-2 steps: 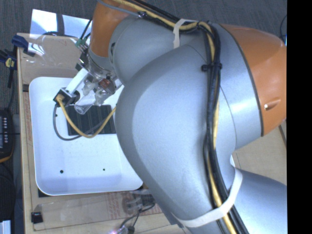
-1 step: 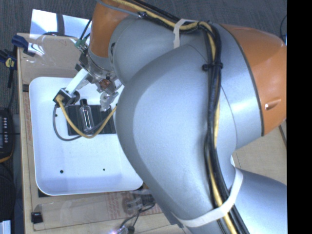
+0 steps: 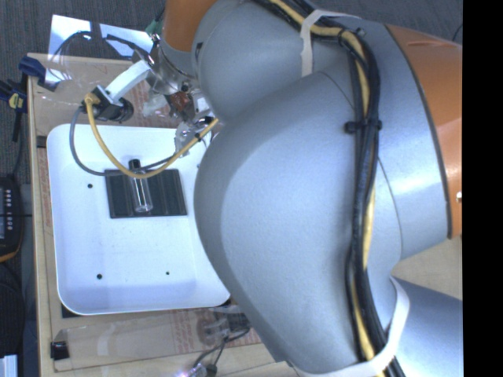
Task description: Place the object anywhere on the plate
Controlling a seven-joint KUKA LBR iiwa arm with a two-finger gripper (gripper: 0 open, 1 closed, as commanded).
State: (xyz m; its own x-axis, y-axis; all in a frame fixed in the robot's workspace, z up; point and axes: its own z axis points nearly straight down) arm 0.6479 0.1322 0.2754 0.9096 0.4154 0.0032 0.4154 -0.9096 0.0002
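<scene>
A dark ribbed plate [image 3: 161,195] lies flat in the upper middle of the left white bin [image 3: 118,281]. A small clear cylinder with a black cap [image 3: 140,188] lies on the plate's left half, pointing along its short side. My gripper [image 3: 182,116] hangs at the bin's upper edge, up and to the right of the plate, well apart from the cylinder. It is partly lost against the wrist hardware. The grey arm with its orange band [image 3: 185,14] covers the whole right side of the view.
A yellow cable [image 3: 100,144] loops from the wrist over the bin's upper part, down to the plate's top edge. A blue clamp [image 3: 31,67] and papers sit at the bench's top left. A black device [image 3: 8,214] sits past the left edge.
</scene>
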